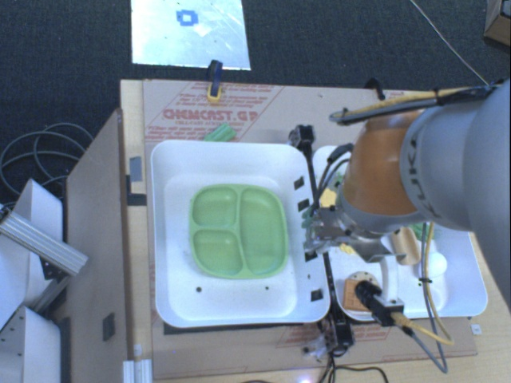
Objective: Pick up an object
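- Objects for picking are seen in the right bin point(471, 294), mostly hidden beneath the arm point(431, 166): a round tan-and-white item point(355, 292) near the front-left corner, a tan cylinder point(405, 244) and a small white piece point(437, 263) further right. What each one is cannot be told.
- The arm is stretched in from the right and held low over the right bin, judged as placed for a reach down among those objects.
- The left bin point(172, 214) is set just beside the right one on the table point(104, 214); a green divided tray point(238, 231) with three compartments is laid flat in its middle, and nothing is seen in the compartments.
- The end effector point(351, 242) is masked by the wrist above it; whether it is released, clenched or grasping anything cannot be told.
- No object is seen lifted, so the pick is judged as not yet made.
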Robot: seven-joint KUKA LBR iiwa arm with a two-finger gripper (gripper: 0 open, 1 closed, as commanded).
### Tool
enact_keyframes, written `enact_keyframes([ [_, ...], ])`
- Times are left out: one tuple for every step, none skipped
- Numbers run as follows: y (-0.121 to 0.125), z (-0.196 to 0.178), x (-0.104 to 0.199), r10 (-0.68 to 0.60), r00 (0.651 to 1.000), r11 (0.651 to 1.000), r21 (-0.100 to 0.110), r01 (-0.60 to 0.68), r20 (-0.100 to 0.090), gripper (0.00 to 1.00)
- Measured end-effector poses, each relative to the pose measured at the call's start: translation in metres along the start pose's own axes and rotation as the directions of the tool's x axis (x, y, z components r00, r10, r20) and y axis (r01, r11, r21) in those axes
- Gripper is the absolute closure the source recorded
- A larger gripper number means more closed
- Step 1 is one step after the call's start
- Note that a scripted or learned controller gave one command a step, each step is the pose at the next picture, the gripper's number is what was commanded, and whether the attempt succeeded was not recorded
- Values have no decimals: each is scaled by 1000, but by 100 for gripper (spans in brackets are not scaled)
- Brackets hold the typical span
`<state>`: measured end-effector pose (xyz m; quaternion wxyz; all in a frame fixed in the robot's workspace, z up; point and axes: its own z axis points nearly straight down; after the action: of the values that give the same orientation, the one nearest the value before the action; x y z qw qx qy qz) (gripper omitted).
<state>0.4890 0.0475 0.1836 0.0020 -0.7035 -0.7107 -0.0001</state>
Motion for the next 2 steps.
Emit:
enact_keyframes([
  [75,-1,50,1,1000,1000,-10,-1,1,100],
  [23,0,1,14,1000,1000,1,-14,3,100],
])
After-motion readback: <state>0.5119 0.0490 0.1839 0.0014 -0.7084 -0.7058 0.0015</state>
